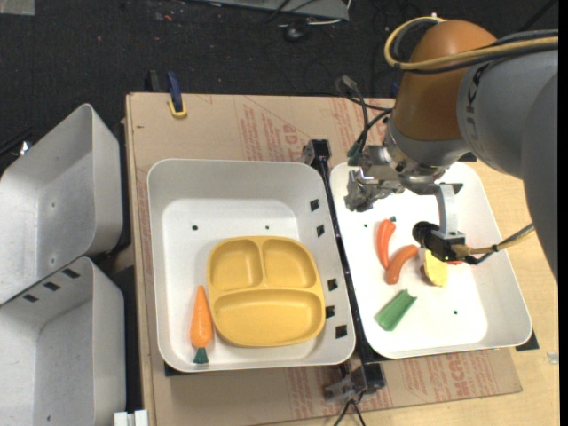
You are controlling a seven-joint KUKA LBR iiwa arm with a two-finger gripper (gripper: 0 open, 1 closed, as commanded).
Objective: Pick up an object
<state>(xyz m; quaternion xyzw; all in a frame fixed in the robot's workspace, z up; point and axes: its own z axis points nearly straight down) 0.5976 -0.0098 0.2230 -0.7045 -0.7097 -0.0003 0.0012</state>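
**Gripper over right bin; nothing seen in its grasp**
Two sausages [383, 240], a yellow piece [436, 271] and a green block [395, 310] lie apart in the right bin [470, 322], probably for grasping room. The gripper [364, 193] hangs just beside them. The wrist blocks it, so whether it is released or clenched cannot be told.

Left bin [169, 238]: divided plate [266, 291] in near half, carrot [201, 319] just beside its left edge. Right bin [479, 318]: long sausage [383, 240], short sausage [401, 263] just beside it, wedge [436, 269] to their right, block [395, 310] before them.
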